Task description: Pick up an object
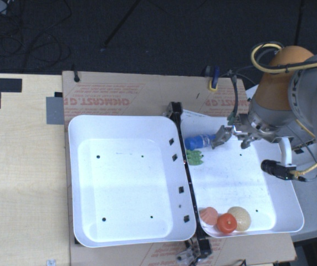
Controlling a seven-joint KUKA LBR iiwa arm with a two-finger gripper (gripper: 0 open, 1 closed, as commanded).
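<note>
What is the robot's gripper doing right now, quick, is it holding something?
Gripper: above the right bin, near the blue bottle; whether it is open or shut cannot be told.

left bin (pixel 81 148) floor bare, open to reach. right bin (pixel 291 218) mid-floor open; blue bottle (pixel 198 142) and green toy (pixel 194 158) crowd divider side at rear; three round items, red ball (pixel 226 223) among them, cluster at front wall.

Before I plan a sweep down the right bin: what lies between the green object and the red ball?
In the camera view, bare white bin floor separates the green object from the red ball.
</note>
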